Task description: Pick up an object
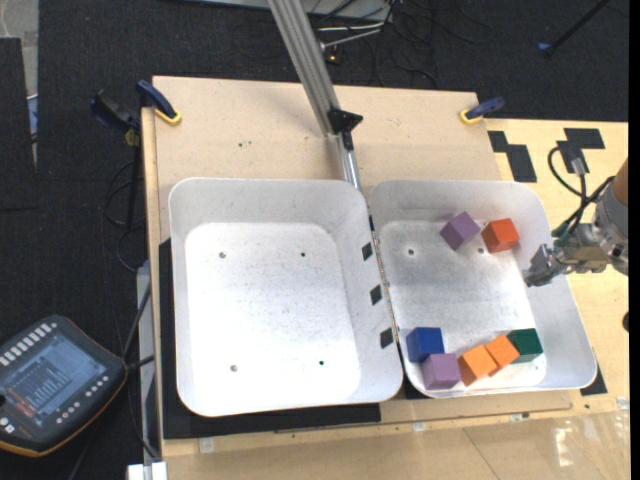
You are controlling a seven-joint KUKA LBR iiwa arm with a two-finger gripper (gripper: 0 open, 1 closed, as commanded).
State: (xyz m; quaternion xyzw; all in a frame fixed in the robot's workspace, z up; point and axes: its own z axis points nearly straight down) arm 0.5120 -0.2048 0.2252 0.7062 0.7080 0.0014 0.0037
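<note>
The right bin (560,298) holds several small blocks. A purple block (460,231) and an orange block (501,234) lie side by side near its far wall. Along the near wall sit a blue block (425,343), a second purple block (441,370), two orange blocks (487,357) and a green block (525,345). My gripper (541,268) hangs over the right rim of that bin, to the right of and below the far orange block, with no block seen in it.
The left bin (190,218) stands beside the right one on the wooden bench. A metal pole (305,53) slants down to the gap between the bins. Clamps (160,103) sit at the bench's far corners. A teach pendant (50,378) lies at the lower left.
</note>
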